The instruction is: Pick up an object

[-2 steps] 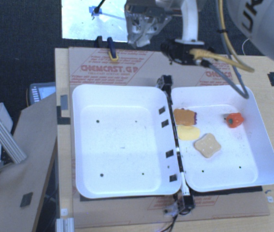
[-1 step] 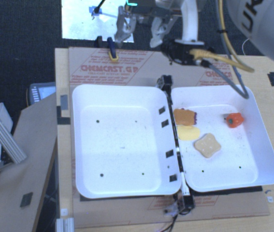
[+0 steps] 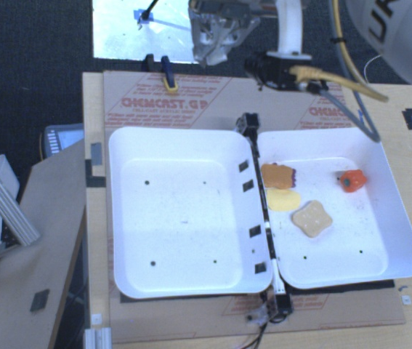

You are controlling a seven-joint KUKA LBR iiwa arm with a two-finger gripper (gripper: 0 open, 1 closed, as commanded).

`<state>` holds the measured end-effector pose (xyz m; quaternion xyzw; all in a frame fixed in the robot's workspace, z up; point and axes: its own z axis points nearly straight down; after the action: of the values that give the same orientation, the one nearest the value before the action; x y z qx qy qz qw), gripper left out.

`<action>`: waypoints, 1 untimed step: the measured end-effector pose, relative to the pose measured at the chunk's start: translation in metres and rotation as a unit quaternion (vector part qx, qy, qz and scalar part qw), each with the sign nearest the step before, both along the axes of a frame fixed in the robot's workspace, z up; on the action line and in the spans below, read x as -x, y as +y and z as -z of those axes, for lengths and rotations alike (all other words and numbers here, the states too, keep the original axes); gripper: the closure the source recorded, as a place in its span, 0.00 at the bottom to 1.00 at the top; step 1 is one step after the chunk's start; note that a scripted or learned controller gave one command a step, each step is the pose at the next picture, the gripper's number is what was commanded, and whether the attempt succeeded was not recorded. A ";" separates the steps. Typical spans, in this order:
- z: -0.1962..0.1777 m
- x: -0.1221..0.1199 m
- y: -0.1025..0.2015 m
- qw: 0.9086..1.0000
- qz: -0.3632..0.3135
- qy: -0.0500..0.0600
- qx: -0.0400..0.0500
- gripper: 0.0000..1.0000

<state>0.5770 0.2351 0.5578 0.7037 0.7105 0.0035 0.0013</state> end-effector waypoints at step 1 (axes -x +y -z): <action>0.025 -0.038 -0.001 1.000 0.005 0.003 0.002 1.00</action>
<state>0.6152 0.2337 0.5330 0.7074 0.7068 0.0000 0.0004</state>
